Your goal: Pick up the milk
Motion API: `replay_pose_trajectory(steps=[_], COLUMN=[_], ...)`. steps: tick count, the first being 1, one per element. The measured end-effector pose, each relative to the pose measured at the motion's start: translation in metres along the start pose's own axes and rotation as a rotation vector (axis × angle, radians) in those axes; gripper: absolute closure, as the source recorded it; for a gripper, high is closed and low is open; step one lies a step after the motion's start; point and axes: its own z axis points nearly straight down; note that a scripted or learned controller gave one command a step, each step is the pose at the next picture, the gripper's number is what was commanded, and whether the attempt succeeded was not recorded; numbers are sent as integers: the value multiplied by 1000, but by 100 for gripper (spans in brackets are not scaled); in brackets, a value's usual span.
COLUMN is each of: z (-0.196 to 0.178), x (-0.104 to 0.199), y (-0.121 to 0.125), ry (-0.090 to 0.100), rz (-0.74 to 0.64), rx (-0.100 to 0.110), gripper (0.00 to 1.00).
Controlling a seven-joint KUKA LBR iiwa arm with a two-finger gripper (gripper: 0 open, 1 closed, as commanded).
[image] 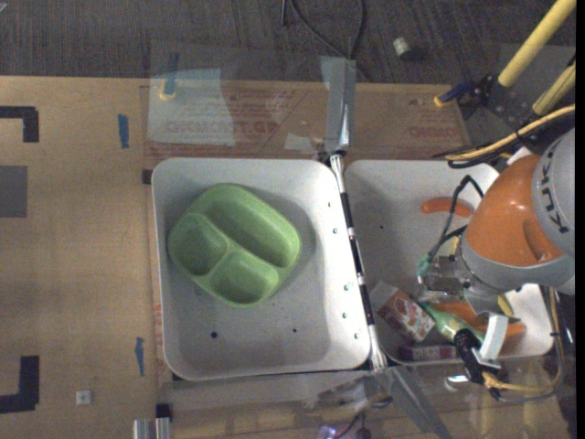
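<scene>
The milk (405,316) is a small carton with a red-brown printed face. It lies tilted near the front left corner of the right bin (388,199). My gripper (445,291) hangs low over the front of that bin, just right of the carton and very close to it. The orange band of the arm (512,218) and the grey wrist cover most of the gripper. Nothing is visibly lifted off the bin floor.
A green and orange toy (450,316) lies under the gripper beside the carton, and an orange piece (445,206) lies farther back. A green divided plate (235,242) sits in the left bin (274,337). A metal divider (352,254) separates the bins.
</scene>
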Motion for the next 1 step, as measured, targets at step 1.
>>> replay_pose_trajectory(steps=[1], z=[-67], x=[-59], y=[4], ry=[5], rz=[-16], rx=[16], gripper=[100])
